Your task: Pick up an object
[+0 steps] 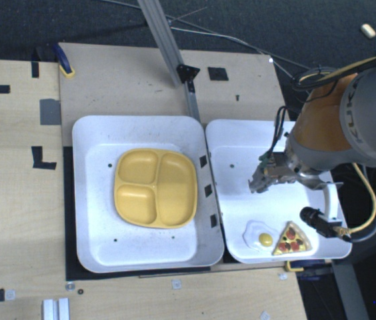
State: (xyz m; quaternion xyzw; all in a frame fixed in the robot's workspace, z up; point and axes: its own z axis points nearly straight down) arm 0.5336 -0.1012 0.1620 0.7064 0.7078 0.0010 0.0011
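Camera view showed the fried egg [260,236] and pizza slice [292,239] lying side by side at the near edge of the right bin [235,139]. My tool [260,183] hung above that bin's middle, farther back, with nothing visible in it; I could not tell its opening. Both toys lay nearward of it, the egg almost directly.

Yellow tray [155,187], white bins [85,179] (red-dotted pizza slice [291,240], white-and-yellow egg [260,236]).
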